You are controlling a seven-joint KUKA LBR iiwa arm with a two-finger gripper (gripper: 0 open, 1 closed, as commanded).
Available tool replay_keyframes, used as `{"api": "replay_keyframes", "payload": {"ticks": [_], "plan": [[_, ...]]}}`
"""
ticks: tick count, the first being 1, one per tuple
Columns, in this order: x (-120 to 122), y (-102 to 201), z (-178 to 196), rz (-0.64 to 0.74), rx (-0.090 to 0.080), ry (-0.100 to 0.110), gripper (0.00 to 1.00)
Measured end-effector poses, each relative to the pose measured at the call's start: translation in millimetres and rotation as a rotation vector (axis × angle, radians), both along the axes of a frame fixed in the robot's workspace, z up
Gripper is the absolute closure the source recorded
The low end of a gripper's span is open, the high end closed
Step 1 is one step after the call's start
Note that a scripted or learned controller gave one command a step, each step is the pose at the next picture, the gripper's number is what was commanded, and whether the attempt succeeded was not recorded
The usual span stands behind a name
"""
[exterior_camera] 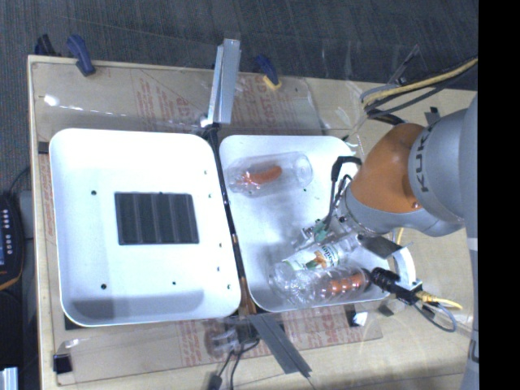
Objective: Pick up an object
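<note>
Camera view: arm (422, 177) reaching into right bin (268, 149), gripper (321, 234) low over clear bottles (313, 270) at lower right. Another bottle (268, 175) upper middle. Left bin (81, 185) has dark grate (156, 218).

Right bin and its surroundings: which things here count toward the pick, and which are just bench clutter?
For the job:
gripper, low over the right bin
clear bottle with orange inside
clear bottles heaped near the front wall

Lying about:
left bin with its dark grate
blue clamps
yellow cables
</note>
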State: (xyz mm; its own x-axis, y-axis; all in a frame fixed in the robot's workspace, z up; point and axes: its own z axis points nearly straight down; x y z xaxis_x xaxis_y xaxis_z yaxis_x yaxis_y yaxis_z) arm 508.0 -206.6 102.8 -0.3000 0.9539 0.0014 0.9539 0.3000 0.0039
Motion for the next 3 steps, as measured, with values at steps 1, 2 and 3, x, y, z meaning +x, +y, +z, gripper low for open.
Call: {"api": "replay_keyframes", "payload": {"ticks": [1, 2, 3], "plan": [[-16.4, 80.5, 98.2, -0.007, -0.002, 0.006, 1.0], [-16.5, 80.3, 98.0, -0.007, -0.002, 0.006, 0.0], [23.6, 57.2, 55.2, -0.021, -0.003, 0.007, 0.0]]}}
